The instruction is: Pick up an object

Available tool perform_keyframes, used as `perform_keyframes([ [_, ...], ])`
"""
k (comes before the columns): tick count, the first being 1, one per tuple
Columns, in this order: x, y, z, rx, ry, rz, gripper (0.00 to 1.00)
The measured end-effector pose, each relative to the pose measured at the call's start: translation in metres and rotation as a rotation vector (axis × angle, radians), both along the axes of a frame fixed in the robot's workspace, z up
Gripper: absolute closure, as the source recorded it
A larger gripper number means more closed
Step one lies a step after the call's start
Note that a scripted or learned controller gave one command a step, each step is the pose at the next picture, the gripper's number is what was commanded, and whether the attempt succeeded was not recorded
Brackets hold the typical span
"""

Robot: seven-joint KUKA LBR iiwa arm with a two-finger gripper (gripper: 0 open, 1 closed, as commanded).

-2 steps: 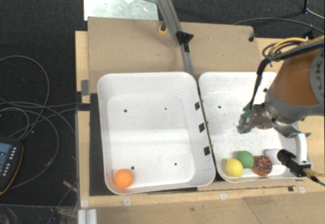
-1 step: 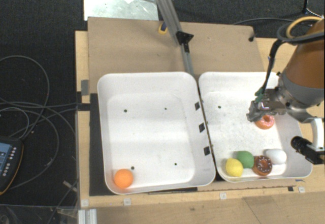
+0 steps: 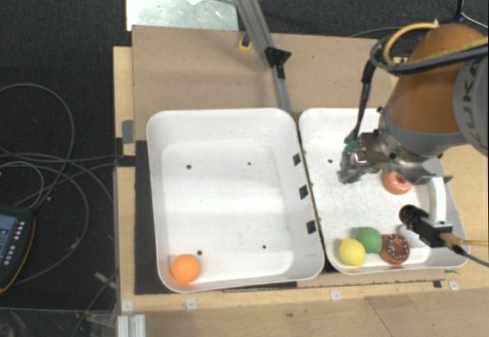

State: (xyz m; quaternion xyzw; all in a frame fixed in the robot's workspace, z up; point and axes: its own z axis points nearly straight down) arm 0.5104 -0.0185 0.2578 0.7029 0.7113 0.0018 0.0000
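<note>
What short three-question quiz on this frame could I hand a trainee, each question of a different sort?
1. True or false: the orange ball lies in the left bin.
2. Which item lies nearest the gripper? A) yellow ball B) pink donut C) chocolate donut
3. Fill in: the green ball lies between the yellow ball and the ____ donut.

Key:
1. True; it sits in that bin's near left corner.
2. B; the pink donut lies just right of the gripper in the right bin.
3. Chocolate.
</note>
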Motion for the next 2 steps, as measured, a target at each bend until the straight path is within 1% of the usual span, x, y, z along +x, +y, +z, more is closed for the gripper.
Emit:
perform_keyframes([
  [1,-0.007,0.052,-0.014,0.0,0.002,-0.001,1.0],
  [2,-0.01,0.108,-0.007,0.0,0.001,0.0,1.0],
])
